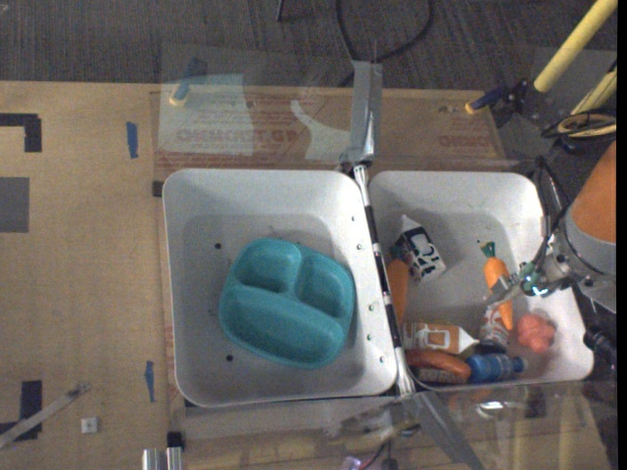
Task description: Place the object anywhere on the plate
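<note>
At the right edge of the frame the gripper (532, 280) hangs low inside the right bin (460, 189), just above the carrot (497, 280) and near the pink ball (535, 332); whether it is open, closed or holding anything I cannot tell, since the arm's own bulk blurs that spot. The teal plate (286, 303) lies in the left bin (196, 262), centre-left of the frame, with nothing on it, so the object to be moved is most likely among the right bin's clutter (which one is meant is unclear). The likely trouble is crowding: the carrot, ball, blue bottle (496, 366) and orange-labelled carton (441, 337) sit close together at lower right, so a descent could nudge a neighbour or close on two things. A weak hold could also drop the load while crossing the divider (377, 262) between the bins.
</note>
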